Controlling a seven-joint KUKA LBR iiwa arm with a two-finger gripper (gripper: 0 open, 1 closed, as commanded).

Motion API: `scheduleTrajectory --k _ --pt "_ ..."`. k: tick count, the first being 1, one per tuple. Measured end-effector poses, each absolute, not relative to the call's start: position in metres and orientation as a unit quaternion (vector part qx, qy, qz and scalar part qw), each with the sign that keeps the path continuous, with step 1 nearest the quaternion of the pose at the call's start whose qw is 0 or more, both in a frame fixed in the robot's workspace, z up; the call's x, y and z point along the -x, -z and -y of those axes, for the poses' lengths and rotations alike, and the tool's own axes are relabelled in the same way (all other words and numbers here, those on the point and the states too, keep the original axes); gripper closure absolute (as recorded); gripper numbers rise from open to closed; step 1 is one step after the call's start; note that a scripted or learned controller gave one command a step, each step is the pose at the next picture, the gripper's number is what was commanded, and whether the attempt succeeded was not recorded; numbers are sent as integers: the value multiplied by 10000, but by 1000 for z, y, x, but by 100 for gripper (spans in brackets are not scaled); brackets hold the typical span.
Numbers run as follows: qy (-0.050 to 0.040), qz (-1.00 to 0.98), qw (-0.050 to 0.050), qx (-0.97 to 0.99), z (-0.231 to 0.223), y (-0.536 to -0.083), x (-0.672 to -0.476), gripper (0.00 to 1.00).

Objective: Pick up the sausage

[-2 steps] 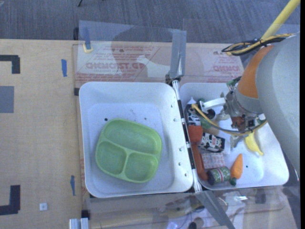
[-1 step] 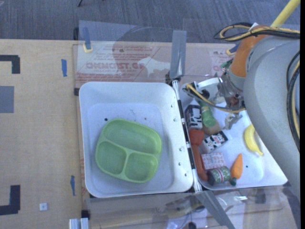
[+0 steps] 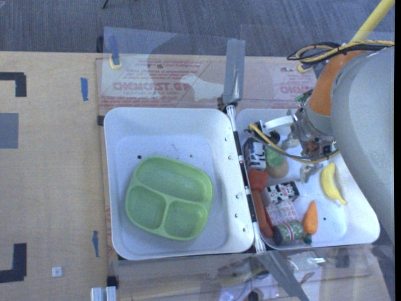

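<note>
The arm reached in from the right, and its hand (image 3: 305, 144) hung over the back of the right bin (image 3: 360, 227); whether it was wide or narrow could not be told. The sausage (image 3: 260, 200), long and reddish, lay along that bin's left wall, apart from the hand. A banana (image 3: 331, 184) and a carrot (image 3: 310, 217) lay nearby. The left bin (image 3: 125, 127) held a green plate (image 3: 168, 197).

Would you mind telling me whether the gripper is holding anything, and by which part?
That cannot be told: the gripper sits low among the right bin's clutter, beside the sausage.
</note>
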State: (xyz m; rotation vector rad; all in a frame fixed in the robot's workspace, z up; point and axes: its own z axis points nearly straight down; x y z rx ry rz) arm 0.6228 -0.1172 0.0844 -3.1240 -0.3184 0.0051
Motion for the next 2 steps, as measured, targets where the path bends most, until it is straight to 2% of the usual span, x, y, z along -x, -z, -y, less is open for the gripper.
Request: scheduleTrajectory --k 1,2 --pt "-15 1015 8 9948 117 -84 -623 0" --pt "-21 1031 15 9947 116 -94 -624 100"
